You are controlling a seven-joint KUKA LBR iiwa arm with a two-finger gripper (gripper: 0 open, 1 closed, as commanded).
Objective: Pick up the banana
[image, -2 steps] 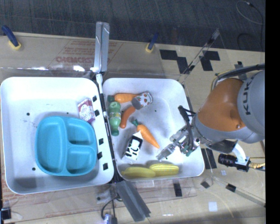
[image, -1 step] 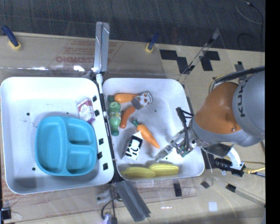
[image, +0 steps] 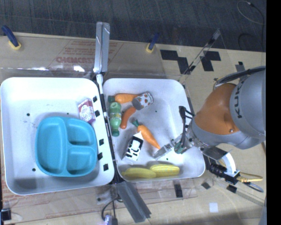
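The banana (image: 139, 173) is yellow and lies flat along the near wall of the right bin (image: 195, 168). A second long yellow-green item (image: 165, 169) lies end to end with it on its right. My gripper (image: 171, 148) hangs low inside the right bin, just above and right of the banana and close over the yellow-green item. It touches neither as far as I can see. The grey arm with its orange band (image: 215, 118) reaches in from the right.
In the right bin lie a carrot (image: 148, 135), a black-and-white carton (image: 135, 148), a green bottle (image: 114, 117), two orange pieces (image: 126, 98) (image: 127, 117) and a small patterned can (image: 143, 99). The left bin holds a blue divided plate (image: 65, 146) and a small packet (image: 86, 110).
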